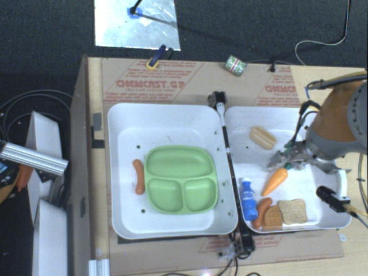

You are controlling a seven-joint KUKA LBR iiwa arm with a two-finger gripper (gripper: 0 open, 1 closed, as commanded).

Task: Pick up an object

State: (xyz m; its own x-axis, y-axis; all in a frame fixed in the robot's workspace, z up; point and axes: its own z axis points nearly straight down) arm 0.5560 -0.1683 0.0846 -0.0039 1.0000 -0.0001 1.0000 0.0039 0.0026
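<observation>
Where claw [283, 161] hovers, carrot [275, 180] just below

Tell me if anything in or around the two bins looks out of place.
One item: a small green-and-white can lies on its side on the cardboard behind the right white bin, apart from the toy food. In the left white bin, an orange sausage lies beside the green divided plate, not on it.

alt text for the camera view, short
The gripper sits low in the right bin, at the leafy end of a toy carrot, with a bread roll, blue bottle, sausage and toast slices nearby. The left bin holds a green divided tray and another sausage.
</observation>
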